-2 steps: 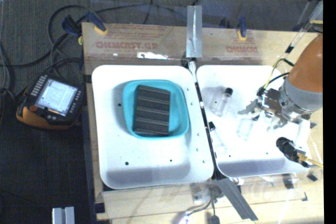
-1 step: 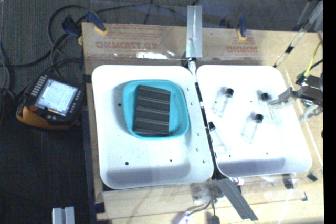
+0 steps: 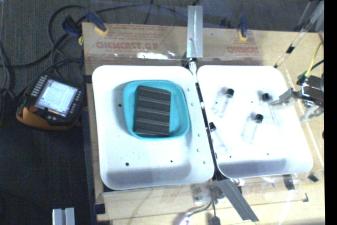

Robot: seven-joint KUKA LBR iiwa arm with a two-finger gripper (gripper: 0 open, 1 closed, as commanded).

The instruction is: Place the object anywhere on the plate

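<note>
**Clear vials risking a missed grasp, plate waiting in the far bin**

Nearest the camera, the front rim of the left shallow white bin (image 3: 152, 179) is catching the light, and inside it a turquoise square plastic plate (image 3: 128, 113) is carrying a dark grey ribbed block (image 3: 152, 110). Three small clear vials with black caps (image 3: 251, 126) are lying apart in the right white bin (image 3: 263, 166), none on the plate. They are looking slippery and likely to roll, so a pinch could squirt one aside; the ribbed block is also leaving little bare plate for a drop. At the right edge, the gripper (image 3: 308, 93) is being cut off and blurred, so I cannot tell whether it is gripping anything.
</note>
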